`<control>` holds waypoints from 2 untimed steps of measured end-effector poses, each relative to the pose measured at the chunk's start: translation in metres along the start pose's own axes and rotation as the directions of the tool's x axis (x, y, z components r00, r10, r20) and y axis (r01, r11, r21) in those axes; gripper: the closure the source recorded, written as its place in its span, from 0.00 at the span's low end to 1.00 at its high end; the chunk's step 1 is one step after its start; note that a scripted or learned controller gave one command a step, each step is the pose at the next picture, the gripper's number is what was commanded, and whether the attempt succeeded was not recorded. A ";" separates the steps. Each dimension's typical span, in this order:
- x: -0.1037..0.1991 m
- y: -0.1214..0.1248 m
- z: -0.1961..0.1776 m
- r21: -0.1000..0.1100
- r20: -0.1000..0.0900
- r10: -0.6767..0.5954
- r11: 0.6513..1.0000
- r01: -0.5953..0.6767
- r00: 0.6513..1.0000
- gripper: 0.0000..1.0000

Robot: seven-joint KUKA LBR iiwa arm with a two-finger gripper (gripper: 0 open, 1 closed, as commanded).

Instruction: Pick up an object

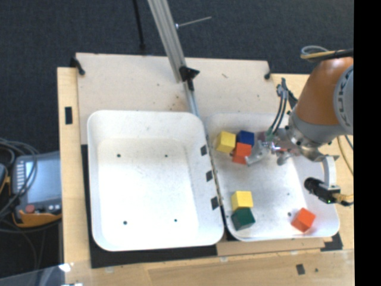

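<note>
Reaching in from the right, the hand (257, 155) sits low in the right bin (280, 231), its tip touching or just beside an orange block (241, 153); whether it is clenched or released cannot be told. That block is packed against a blue block (245, 138) and a yellow block (225, 142) near the bin's left wall. Nearer the front, a second yellow block (242, 199) rests against a green block (243, 218), with another orange block (303, 219) well apart at the right. The left bin (149, 177) lies alongside on the desk (68, 159). A metal post (168, 31) slants behind the bins.
</note>
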State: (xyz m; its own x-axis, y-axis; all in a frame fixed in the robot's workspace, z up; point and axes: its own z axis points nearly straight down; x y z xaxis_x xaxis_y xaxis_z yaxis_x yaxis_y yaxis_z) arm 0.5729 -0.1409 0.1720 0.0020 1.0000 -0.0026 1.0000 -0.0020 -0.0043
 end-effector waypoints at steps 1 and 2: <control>-0.004 0.000 0.063 0.001 0.000 0.000 1.000 0.000 1.000 0.00; -0.003 0.003 0.048 -0.010 -0.004 0.005 1.000 -0.005 1.000 1.00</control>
State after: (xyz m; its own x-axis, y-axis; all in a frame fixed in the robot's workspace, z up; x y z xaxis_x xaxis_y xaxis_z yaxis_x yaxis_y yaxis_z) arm 0.5757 -0.1436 0.1239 0.0067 1.0000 0.0015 1.0000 -0.0067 0.0054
